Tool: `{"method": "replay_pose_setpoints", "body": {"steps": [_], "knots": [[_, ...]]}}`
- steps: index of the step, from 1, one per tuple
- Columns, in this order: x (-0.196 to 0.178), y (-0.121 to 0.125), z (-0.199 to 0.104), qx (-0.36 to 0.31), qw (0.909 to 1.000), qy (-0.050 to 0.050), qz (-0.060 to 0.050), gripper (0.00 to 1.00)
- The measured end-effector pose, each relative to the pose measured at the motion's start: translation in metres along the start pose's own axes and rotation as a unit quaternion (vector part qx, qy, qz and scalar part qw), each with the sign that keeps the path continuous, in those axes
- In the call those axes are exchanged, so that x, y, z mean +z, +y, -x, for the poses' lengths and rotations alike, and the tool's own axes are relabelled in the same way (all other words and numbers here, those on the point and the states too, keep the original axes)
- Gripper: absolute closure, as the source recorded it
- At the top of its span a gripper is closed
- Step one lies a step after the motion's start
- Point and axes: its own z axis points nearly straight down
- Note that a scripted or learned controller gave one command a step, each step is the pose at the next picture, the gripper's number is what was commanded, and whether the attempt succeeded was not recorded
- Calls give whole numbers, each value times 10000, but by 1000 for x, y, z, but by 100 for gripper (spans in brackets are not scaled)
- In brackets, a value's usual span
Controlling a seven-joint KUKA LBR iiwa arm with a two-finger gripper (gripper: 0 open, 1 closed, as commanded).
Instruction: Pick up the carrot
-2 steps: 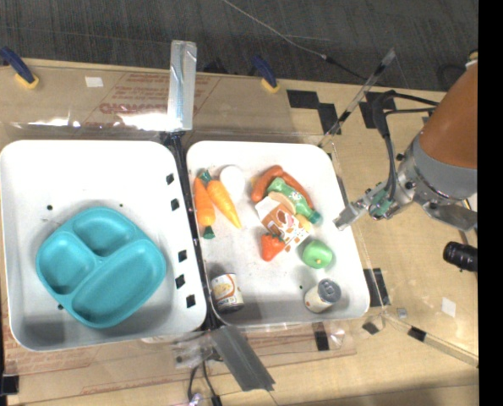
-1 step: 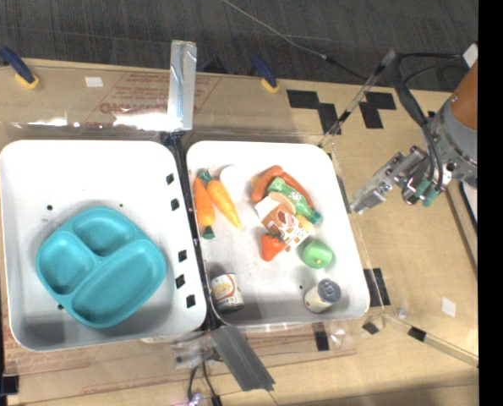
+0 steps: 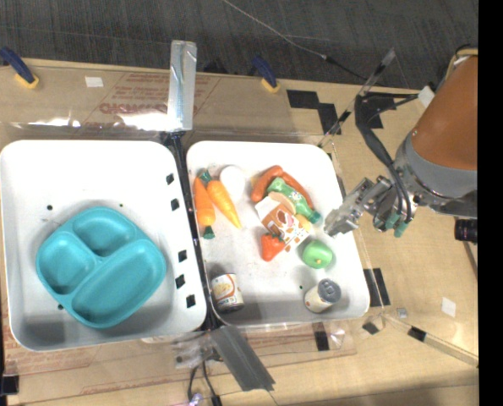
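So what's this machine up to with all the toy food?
A robot arm is meant to pick up a carrot. Its gripper hangs at the right edge of the right-hand bin, holding nothing. Two carrots lie side by side near that bin's left wall, untouched, among other toy food such as a green apple and a small can. The left bin holds a teal divided plate.

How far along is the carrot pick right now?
Done: nothing yet. The carrots lie together at the left side of the right bin, untouched. In hand: the gripper sits at that bin's right edge, apart from them, with nothing visible between its fingers. Left: cross over the carton, descend, grasp one carrot and lift.
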Motion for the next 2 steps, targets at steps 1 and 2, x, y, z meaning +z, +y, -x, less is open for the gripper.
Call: {"method": "replay_pose_setpoints", "body": {"steps": [1, 2], "knots": [[6, 12, -9, -2130, 9770, -10, 6, 100], [-40, -11, 9, -3585, 9335, -37, -1, 100]]}}
